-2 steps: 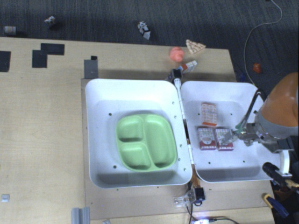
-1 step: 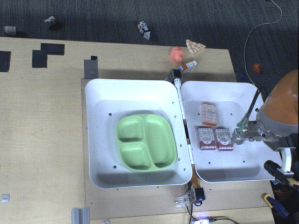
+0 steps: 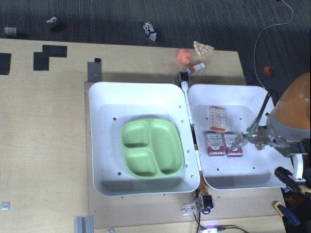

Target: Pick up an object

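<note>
arm (image 3: 291, 118): reaching in over the right bin (image 3: 252, 176), orange band showing above the wrist
gripper (image 3: 239, 141): sitting low over the right bin floor, tip touching or just above the right red packet (image 3: 234, 146)
gripper state: can't tell, fingers blurring into the packet edge
held item: nothing visibly sitting between the fingers
red packets: two lying flat side by side; right one directly under the tip, left red packet (image 3: 214, 144) just beyond it
orange-white packet (image 3: 217, 118): lying flat, up and away from the tip, near the two red ones
green tray (image 3: 151, 147): three compartments, sitting in the left bin (image 3: 104, 130), well apart from the tip across the bin divider
bench clutter: pink ball (image 3: 183, 56) and wedge-shaped piece (image 3: 203, 48) lying beyond both bins, well away from the gripper
</note>
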`<state>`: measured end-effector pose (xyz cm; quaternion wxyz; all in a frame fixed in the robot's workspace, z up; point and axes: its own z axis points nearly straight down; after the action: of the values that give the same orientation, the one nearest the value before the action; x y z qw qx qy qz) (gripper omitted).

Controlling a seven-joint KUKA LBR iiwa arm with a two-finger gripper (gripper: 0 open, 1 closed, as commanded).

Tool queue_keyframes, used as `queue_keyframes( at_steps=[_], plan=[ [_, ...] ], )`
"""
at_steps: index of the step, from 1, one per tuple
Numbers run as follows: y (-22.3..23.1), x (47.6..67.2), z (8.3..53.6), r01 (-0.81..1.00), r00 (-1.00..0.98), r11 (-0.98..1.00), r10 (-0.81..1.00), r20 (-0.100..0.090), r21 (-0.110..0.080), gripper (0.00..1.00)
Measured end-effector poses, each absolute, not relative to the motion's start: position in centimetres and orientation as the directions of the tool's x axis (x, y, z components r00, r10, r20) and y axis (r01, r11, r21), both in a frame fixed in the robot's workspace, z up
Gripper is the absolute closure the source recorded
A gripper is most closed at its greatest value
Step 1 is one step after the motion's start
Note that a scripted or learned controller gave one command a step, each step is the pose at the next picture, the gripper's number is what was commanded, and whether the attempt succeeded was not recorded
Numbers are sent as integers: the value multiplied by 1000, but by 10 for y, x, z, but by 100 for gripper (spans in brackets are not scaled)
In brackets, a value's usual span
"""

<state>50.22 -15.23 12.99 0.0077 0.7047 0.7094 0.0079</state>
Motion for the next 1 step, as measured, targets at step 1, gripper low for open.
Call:
queue_keyframes(
  at_steps=[1],
  plan=[
    [-113,492,90,1000,-1,1,1000,-7,19,0]
  ],
)
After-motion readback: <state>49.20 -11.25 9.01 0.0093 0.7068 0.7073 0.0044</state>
